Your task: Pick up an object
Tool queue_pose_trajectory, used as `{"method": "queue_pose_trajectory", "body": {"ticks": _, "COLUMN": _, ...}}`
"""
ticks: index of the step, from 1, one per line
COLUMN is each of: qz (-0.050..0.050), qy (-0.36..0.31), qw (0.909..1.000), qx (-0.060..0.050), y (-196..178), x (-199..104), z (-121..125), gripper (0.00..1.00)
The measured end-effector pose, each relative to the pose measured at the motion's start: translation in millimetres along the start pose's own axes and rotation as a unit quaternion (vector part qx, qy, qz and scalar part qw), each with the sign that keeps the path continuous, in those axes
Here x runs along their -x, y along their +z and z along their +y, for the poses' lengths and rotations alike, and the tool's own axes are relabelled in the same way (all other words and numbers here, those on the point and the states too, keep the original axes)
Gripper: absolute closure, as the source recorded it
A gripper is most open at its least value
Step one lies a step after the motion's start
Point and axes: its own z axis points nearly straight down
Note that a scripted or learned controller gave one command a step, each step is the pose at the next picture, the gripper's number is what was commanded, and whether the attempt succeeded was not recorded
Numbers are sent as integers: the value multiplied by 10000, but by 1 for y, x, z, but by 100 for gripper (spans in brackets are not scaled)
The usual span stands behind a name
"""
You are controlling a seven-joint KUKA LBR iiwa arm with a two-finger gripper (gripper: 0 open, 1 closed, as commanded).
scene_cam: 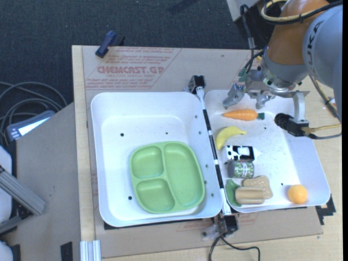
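My gripper [249,98] hangs at the far end of the right bin [312,156], just behind an orange carrot [240,114] that lies crosswise on the bin floor. Its fingers are spread open with nothing between them. Nearer the camera lie a yellow banana [228,135], a small black-and-white carton [240,153], a green-labelled can [241,169] and a tan bread roll [254,190] on a small green dish. An orange ball [297,193] rests at the bin's near right corner.
The left bin [109,118] holds a green divided plate [166,175]. A black clip [197,82] sits at the far end of the wall between the two bins. A blue object [105,44] lies on the cardboard behind the bins.
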Motion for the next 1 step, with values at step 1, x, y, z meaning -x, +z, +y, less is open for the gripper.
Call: {"method": "queue_pose_trajectory", "body": {"ticks": 1, "qz": -16, "qy": 9, "qw": 10000, "qx": 11, "y": -18, "x": 63, "z": -8, "gripper": 0}}
